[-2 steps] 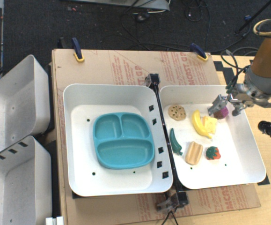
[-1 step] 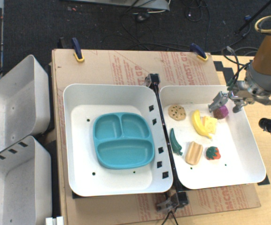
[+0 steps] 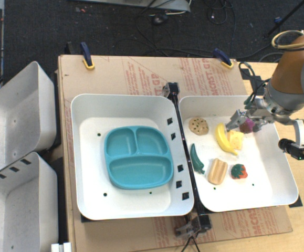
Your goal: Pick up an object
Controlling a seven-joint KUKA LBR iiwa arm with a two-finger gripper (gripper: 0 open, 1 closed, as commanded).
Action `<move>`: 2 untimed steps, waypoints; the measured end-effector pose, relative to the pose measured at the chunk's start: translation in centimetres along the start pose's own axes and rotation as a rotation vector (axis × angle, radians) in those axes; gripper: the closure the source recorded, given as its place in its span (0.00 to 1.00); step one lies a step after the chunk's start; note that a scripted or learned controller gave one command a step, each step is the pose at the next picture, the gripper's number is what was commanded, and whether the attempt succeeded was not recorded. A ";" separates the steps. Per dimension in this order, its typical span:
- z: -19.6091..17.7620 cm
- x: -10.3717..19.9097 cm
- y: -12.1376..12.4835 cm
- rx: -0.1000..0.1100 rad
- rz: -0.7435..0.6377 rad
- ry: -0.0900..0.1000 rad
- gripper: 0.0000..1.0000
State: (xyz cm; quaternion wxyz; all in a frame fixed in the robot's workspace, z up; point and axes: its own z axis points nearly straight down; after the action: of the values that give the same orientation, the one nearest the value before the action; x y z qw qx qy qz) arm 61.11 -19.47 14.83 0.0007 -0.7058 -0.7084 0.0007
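Note:
My gripper [image 3: 245, 121] is low over the back of the right bin [image 3: 278, 193], reaching in from the right. A small purple object [image 3: 249, 125] sits right at its tip, partly hidden by it. Just below and to the left lie a yellow banana [image 3: 223, 139] and a pale yellow block [image 3: 237, 139]. A round cookie [image 3: 198, 125] lies farther left. Toward the front are a green pepper [image 3: 196, 159], a tan bread roll [image 3: 218, 171] and a red fruit with green leaves [image 3: 239, 171].
The left bin [image 3: 88, 140] holds a teal divided plate [image 3: 138, 157]. A black divider [image 3: 180, 140] runs between the bins. Two white containers [image 3: 15, 140] stand off the bench at the left. Blue-yellow clamps [image 3: 87, 56] grip the bench's back edge.

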 end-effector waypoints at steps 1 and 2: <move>4.7 0.3 0.3 -0.006 0.003 0.007 0.00; 3.7 0.0 0.3 -0.010 0.001 -0.002 1.00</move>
State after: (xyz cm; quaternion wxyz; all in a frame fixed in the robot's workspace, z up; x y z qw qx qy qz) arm 61.39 -19.45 11.18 -0.0035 -0.7061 -0.7081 -0.0019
